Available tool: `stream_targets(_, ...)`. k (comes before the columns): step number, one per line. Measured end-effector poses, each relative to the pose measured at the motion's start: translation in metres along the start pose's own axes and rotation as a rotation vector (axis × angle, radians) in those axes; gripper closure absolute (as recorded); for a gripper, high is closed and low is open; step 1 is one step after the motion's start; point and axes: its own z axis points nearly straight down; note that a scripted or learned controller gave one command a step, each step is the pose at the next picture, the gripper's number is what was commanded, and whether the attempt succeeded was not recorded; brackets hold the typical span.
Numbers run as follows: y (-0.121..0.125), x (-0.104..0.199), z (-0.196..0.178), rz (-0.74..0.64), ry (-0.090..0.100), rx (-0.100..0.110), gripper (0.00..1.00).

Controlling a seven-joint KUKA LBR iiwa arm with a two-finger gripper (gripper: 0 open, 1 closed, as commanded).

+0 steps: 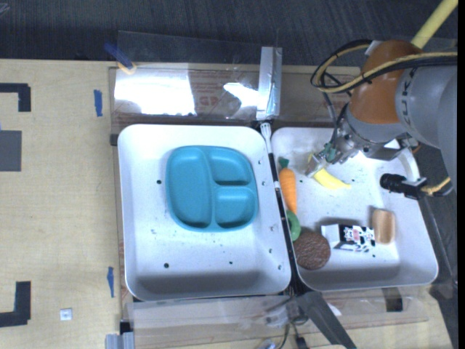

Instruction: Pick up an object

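Observation:
My gripper (322, 159) hangs low over the back left part of the right bin (414, 264). Just in front of its tip and to the right lies a yellow banana-like piece (332, 179), very close to the tip or touching it; I cannot tell which. An orange carrot (288, 187) with a green top (294, 225) lies along the bin's left wall. Near the front are a brown round cookie (312, 249), a black-and-white packet (351, 236) and a tan bread roll (383, 224).
The left bin (145, 253) holds a blue divided plate (212, 187). A clear plastic sheet (189, 86) and a metal upright (269, 82) stand behind the bins. The arm's grey and orange body (396, 93) covers the right bin's back right corner.

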Motion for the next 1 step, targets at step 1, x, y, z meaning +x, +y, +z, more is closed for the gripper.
stream_targets(1,0.0323,0.0332,-0.0886,0.206,0.003,0.003,1.0)
